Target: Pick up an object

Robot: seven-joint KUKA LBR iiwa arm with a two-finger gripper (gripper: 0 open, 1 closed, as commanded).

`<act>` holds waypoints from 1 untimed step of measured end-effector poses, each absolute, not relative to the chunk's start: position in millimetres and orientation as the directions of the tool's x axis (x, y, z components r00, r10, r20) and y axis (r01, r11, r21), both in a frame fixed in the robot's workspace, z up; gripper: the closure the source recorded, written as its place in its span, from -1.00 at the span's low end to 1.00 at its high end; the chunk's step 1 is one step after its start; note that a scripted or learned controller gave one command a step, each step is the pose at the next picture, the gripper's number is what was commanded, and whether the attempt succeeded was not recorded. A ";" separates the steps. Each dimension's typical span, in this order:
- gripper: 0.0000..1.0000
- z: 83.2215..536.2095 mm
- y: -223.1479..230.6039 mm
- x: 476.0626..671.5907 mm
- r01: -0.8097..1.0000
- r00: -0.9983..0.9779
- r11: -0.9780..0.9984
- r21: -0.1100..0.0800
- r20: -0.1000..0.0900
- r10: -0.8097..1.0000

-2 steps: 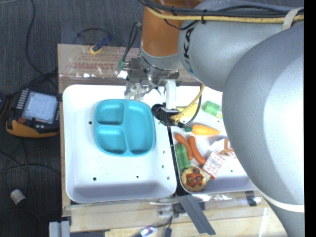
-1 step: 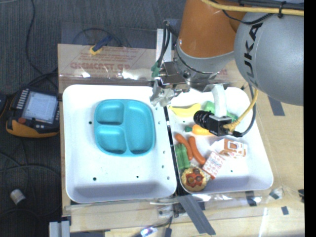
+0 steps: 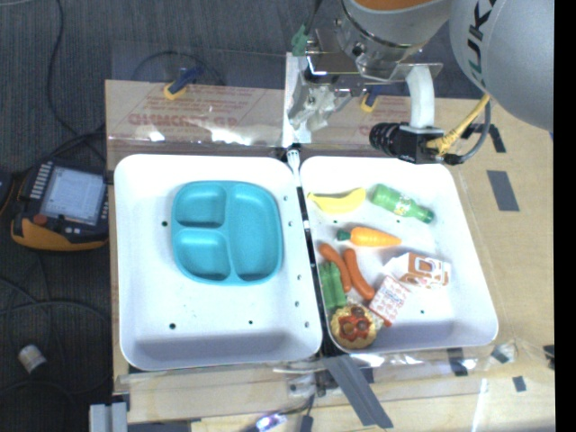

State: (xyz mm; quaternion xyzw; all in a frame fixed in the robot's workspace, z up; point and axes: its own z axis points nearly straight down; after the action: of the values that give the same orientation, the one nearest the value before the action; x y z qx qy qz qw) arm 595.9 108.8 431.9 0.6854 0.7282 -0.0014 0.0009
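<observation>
The right bin (image 3: 468, 268), in the frame's right half, carries small toy foods: a banana (image 3: 337, 201), a green bottle (image 3: 402, 202), a carrot (image 3: 373, 237), sausages (image 3: 346, 268) and a printed carton (image 3: 421, 270). All look light, rigid and smooth, so likely slippery. The carrot lies apart; pinch across its thick middle. The tool (image 3: 310, 106) hangs at upper centre, above the bins' far edge; its state I cannot tell.

floor (image 3: 72, 25): I see dark grey carpet w/ loose black cables
bench (image 3: 531, 241): light wood top, grey tape strips at right
handheld pendant (image 3: 63, 205): on floor left of bench, orange body, screen lit
light: even, no hard shadows
</observation>
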 end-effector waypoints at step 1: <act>-1.00 431.8 108.3 596.0 0.998 -0.060 0.060 0.000 -0.004 0.998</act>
State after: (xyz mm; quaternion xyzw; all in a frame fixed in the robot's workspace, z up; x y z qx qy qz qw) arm 596.0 108.3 431.8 0.6856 0.7279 -0.0015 0.0013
